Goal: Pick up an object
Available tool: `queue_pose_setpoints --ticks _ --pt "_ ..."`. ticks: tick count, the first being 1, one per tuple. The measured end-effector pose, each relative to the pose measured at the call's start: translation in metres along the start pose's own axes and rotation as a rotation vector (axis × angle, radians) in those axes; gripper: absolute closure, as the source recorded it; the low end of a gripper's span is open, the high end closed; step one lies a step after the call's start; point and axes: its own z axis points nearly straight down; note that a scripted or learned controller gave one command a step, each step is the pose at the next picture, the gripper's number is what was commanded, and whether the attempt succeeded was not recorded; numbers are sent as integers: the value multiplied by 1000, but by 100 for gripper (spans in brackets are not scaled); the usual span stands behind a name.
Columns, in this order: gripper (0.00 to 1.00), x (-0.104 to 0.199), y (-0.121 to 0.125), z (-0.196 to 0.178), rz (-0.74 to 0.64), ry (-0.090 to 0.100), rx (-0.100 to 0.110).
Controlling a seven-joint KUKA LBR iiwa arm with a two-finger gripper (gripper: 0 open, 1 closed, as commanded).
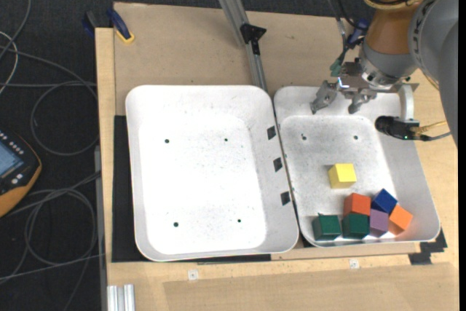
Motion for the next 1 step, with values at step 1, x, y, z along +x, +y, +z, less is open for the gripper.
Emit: queue_pose_setpoints --ticks 1 --pt "0 1 -1 48 0 0 -1"
